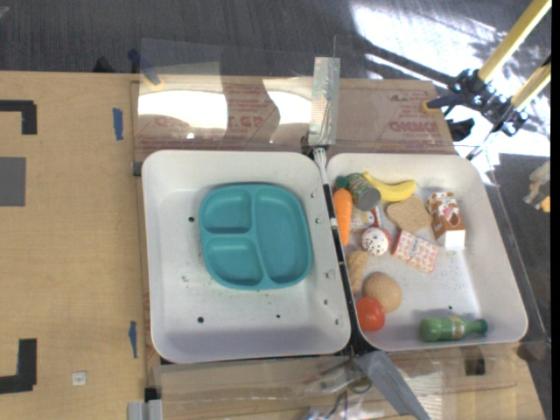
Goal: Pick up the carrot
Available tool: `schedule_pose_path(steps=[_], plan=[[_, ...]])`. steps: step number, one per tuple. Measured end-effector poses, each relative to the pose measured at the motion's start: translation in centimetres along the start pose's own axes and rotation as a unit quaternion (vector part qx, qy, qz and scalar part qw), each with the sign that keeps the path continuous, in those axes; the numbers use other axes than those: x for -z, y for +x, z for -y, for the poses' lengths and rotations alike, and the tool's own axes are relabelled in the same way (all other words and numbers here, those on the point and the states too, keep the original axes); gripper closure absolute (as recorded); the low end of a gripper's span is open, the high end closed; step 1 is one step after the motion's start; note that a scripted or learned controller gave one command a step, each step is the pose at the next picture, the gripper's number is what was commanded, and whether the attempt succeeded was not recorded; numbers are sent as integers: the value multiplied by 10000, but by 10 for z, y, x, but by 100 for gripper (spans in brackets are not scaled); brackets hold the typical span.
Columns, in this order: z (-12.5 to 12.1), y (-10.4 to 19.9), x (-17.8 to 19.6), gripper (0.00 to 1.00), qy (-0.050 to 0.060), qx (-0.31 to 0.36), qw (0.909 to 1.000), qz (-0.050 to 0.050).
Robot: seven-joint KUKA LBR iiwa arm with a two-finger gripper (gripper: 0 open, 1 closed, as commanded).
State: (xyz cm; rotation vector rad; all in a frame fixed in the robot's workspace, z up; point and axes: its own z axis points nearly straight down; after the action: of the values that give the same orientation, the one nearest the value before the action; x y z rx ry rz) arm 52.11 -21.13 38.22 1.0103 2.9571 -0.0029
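The carrot (342,215) is orange with a green top. It lies lengthwise against the left wall of the right bin (499,261), near the bin's far left corner, with the green end pointing away from me. A dark green can (363,192) touches its top end, and a white and red ball (375,241) lies just to the right of its lower end.
The right bin also holds a banana (392,186), a bread slice (408,214), a cake piece (444,216), a pink wafer (415,252), a brown roll (382,290), a tomato (370,314) and a green bottle (451,327). A teal divided plate (255,235) sits in the left bin (166,278).
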Motion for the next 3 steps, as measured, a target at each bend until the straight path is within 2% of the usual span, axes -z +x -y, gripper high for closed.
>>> schedule_pose_path(steps=[1, 2, 3], plan=[[4, -11, -189, 100, 19, 831, 9965, -129], [-15, 51, -236, 100, 9, 651, 9978, -101], [16, 38, -100, 100, -8, 632, 9980, 9]])
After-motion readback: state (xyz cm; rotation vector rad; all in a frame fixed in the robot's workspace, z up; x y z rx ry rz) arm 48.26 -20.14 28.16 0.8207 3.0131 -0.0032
